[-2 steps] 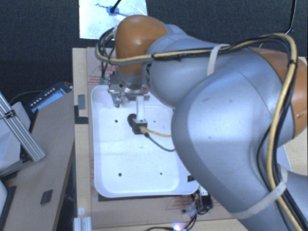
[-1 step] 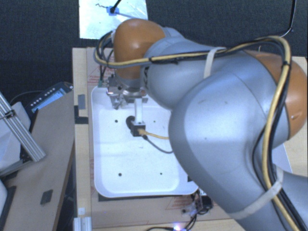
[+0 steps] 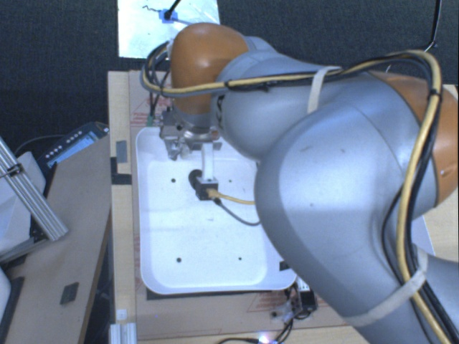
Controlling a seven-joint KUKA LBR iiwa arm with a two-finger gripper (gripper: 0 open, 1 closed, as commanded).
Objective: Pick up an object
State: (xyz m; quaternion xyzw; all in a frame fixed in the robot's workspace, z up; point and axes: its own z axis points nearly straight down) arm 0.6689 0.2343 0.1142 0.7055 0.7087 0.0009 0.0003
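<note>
You are looking for an object to lift, and where it is lying I cannot tell; the grey, orange-banded arm (image 3: 344,192) is covering the view's right, so it may be sitting beneath. The gripper (image 3: 182,147) is hanging over the far left corner of the shallow white plastic bin (image 3: 165,264); whether it is gaping or clutching anything, I cannot tell. Be confirming a target below before lowering, staying off the bin wall and the wooden bench (image 3: 122,249).

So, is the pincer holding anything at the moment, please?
Cannot tell: the pincer hangs over the far edge of the white bin, nothing visibly gripped.
</note>
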